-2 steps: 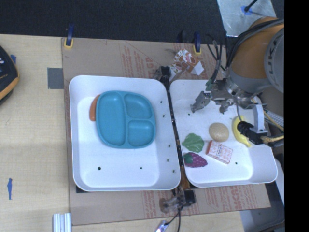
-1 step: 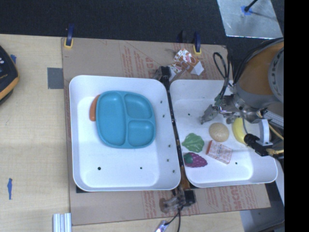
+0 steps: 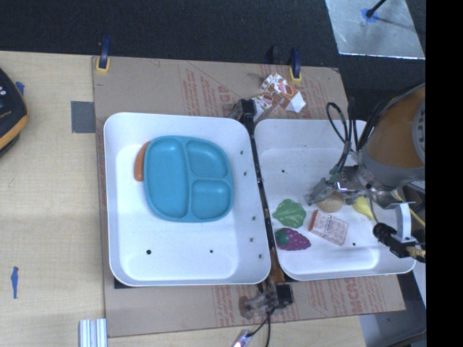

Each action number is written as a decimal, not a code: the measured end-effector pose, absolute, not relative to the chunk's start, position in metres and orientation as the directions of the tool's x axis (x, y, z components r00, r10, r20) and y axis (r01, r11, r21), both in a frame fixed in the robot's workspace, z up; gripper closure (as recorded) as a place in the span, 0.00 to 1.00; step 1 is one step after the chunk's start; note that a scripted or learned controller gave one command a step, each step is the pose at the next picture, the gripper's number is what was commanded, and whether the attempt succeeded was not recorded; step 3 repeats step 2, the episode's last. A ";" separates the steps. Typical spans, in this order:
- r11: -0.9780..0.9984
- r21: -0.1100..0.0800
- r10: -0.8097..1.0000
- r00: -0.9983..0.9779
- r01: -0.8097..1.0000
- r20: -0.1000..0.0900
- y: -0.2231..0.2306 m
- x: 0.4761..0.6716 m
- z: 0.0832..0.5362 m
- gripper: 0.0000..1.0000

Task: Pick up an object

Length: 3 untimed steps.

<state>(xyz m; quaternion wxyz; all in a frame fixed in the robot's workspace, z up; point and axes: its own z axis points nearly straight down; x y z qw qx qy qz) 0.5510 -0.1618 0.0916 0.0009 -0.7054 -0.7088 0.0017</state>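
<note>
While the grey arm with its orange band leans in from the right, its gripper sits low inside the right bin, and from where I stand its metal fingers look spread a little, one prong pointing left across the white floor, with nothing caught between them. Just beside the tips lies a small tan, potato-like piece, touching or nearly touching the gripper, I cannot tell which. Next to that is a flat packet with red print, tilted, and a yellow piece half hidden under the wrist. Further left in the same bin are a green leafy toy and, just below it, a purple bunch of grapes. The left bin holds a blue divided plate lying flat, with an orange thing peeking out from under its left edge. A crumpled wrapper lies on the cardboard behind the bins.
</note>
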 end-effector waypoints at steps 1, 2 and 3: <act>0.007 -0.005 1.000 -0.007 1.000 -0.002 -0.163 0.551 0.103 1.00; 0.004 -0.001 1.000 -0.004 1.000 0.001 -0.132 0.596 0.207 1.00; 0.004 -0.001 1.000 -0.004 1.000 0.001 -0.132 0.596 0.207 1.00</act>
